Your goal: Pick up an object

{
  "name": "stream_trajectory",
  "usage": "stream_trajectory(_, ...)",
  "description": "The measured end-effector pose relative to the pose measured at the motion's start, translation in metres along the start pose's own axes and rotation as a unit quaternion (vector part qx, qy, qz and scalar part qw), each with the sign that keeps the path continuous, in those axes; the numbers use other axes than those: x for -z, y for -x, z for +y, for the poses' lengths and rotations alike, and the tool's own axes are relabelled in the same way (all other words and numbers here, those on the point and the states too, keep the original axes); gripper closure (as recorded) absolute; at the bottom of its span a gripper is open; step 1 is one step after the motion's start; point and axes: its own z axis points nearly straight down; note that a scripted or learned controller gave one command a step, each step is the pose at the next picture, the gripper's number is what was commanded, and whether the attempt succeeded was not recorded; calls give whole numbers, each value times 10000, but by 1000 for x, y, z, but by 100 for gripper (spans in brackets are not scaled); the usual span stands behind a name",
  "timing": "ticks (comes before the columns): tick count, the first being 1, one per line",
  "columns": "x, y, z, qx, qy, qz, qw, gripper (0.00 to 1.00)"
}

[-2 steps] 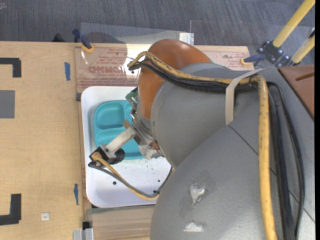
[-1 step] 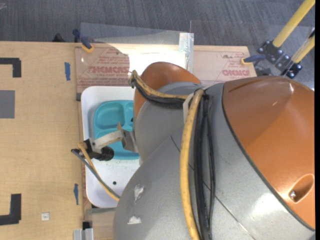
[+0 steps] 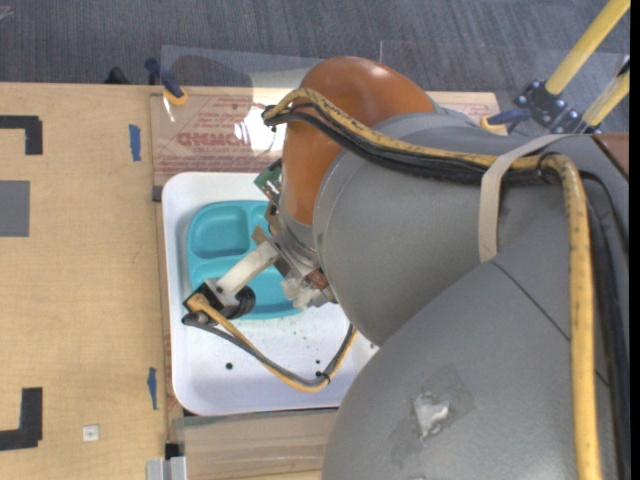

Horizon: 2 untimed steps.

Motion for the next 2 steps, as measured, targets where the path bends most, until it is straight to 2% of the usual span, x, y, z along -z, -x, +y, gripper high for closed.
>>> stream_trajectory(1, -111, 4, 3, -1829, 11, -42, 9831, 100)
stream_trajectory(2, 12, -7, 5, -610, 4, 12, 9981, 100)
